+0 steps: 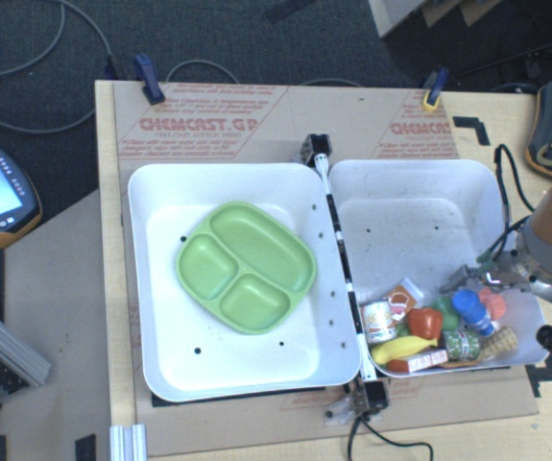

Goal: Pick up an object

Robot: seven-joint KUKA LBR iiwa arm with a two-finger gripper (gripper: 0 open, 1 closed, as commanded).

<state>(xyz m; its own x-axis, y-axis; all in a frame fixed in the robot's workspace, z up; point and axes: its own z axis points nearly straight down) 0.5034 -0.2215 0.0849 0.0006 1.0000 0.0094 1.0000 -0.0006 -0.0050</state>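
The gripper (480, 279), its state impossible to tell, hung at the right bin's (400, 185) right edge above small toys heaped in its near right corner, where the blue piece (468, 304) looked light, rigid and easiest pinched across its sides.

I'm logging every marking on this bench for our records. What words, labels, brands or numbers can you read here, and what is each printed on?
"CHEMCAST GP": red print on the brown protective paper covering the bench board, behind the left white bin.
The same red print repeats behind the right white bin, partly cut off.
Labels on the small packaged items: too small to read.
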